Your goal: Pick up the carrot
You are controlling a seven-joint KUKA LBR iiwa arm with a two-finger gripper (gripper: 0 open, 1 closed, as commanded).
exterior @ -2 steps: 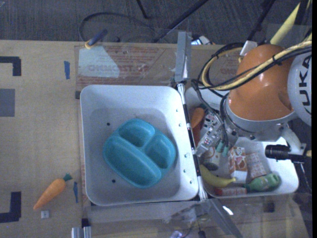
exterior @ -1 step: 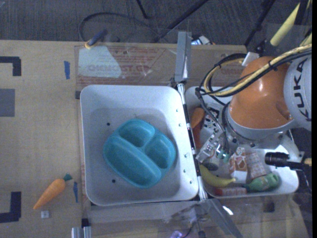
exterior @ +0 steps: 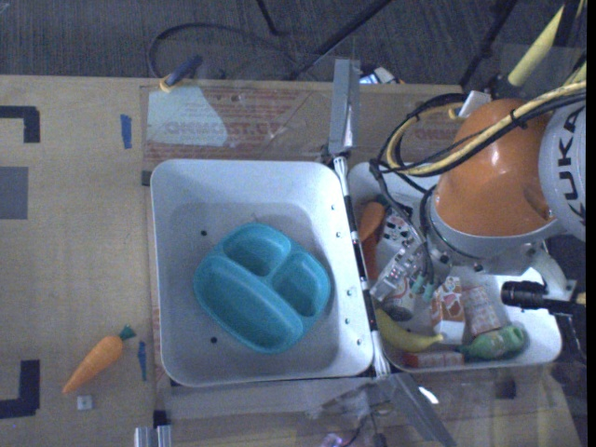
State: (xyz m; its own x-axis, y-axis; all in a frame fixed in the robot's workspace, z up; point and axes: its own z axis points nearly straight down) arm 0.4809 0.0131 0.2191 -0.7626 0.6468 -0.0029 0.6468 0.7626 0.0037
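Fingers beside carrot — right bin.

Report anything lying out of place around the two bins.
One carrot lies on the bare bench, left of the left bin and outside both bins. A second orange carrot-like piece sits in the right bin beside the gripper.

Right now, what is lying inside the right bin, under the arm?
In the right bin I see a banana, a green item, small cartons and an orange piece near the gripper. The arm covers the bin's upper part.
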